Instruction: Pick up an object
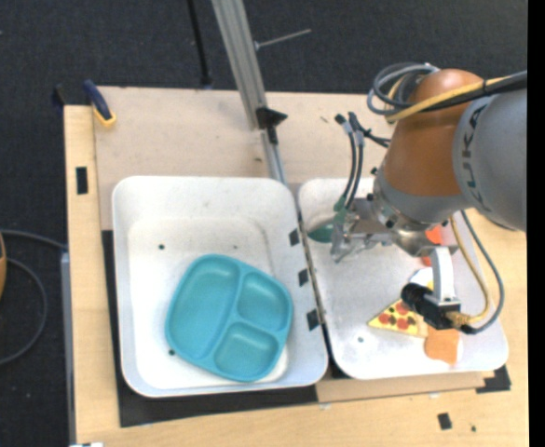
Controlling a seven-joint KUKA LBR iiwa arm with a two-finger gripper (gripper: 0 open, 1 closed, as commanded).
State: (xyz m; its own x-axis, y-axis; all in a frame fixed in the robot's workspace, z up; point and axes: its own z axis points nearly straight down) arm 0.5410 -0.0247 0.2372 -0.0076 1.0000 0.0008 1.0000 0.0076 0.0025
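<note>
My gripper [344, 243] hangs low over the left part of the right bin [365, 357], close to the wall between the bins. A small teal-green thing [320, 233] lies just left of the gripper, touching or nearly touching it; I cannot tell whether it is held. A toy pizza slice [395, 319] with red dots lies near the bin's front right. An orange lump [443, 345] sits beside it by the front right corner. A small red-orange piece [436, 236] peeks out from behind the wrist.
The left bin [142, 212] holds a teal divided plate [230, 317] in its front half. An aluminium post [244, 63] rises behind the bins. The arm's grey and orange body [440, 147] covers the right bin's back part.
</note>
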